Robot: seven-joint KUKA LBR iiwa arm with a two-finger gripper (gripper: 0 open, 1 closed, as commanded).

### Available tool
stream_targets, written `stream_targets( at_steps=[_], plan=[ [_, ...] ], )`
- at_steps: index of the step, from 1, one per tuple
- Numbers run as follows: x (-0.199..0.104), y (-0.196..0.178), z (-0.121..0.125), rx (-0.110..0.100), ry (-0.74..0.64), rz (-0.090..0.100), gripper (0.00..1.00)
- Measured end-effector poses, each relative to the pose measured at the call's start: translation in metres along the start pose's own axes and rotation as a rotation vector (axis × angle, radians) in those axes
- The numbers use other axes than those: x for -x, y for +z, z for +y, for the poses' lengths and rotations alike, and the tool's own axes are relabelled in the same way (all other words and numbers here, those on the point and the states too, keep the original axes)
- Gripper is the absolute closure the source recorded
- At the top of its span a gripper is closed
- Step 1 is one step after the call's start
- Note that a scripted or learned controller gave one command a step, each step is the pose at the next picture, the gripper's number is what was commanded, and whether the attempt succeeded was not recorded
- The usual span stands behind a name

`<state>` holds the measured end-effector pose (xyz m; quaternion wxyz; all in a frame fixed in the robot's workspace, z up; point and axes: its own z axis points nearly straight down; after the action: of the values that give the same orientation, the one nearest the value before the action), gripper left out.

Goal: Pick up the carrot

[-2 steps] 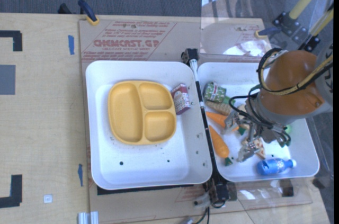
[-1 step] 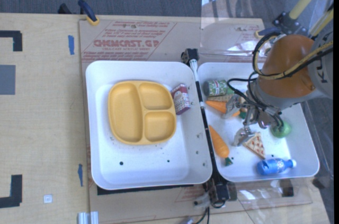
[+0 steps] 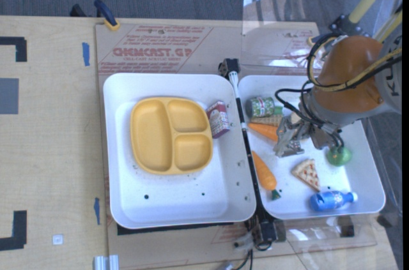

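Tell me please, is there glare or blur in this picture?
In the camera view, a clear sheet behind the right bin throws white glare; the light is even, with soft shadows; the carrot is sharp, the gripper slightly blurred.

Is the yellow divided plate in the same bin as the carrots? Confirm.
No, the yellow divided plate lies in the left bin, while both carrots lie in the right bin.

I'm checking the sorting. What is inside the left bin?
A yellow divided plate and a small can beside its right edge. The plate covers the floor under it, so nothing there can be seen.
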<state>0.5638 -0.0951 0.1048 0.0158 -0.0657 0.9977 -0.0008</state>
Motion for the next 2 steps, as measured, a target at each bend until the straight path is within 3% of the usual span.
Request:
stream_targets(
  at_steps=[1, 2],
  plan=[
    [-0.001, 0.001, 0.0, 0.001, 0.0, 0.003, 0.0],
    [0.042, 0.016, -0.004, 0.005, 0.031, 0.04, 0.0]
  ],
)
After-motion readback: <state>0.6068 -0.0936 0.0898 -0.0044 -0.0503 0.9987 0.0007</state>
